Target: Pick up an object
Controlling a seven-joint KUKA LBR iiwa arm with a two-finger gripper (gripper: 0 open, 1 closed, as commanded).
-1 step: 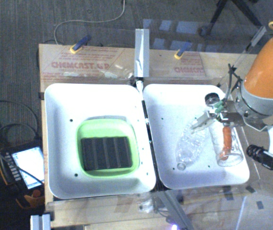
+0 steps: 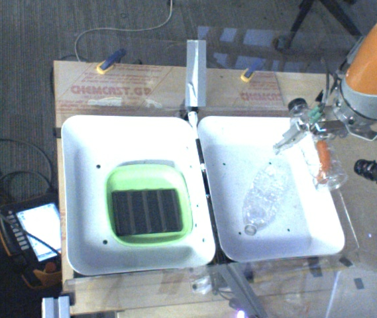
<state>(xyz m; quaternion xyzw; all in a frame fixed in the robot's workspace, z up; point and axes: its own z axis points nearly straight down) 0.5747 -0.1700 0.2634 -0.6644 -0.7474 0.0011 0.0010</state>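
Gripper (image 2: 305, 132) is seen above the right bin's (image 2: 231, 234) far right part, below the orange-banded arm (image 2: 367, 71); fingers spread wide, nothing seen between them.

Near edge: green tray (image 2: 118, 177) with dark slatted insert is seated in the left bin (image 2: 82, 144), toward its front. Clear plastic bottle (image 2: 266, 194) is laid at a slant on the right bin's floor, cap end nearest. An orange-marked transparent item (image 2: 324, 164) is propped at the right wall, just beside the gripper; contact cannot be judged. Farther back, cardboard (image 2: 128, 91) is clamped behind both bins.
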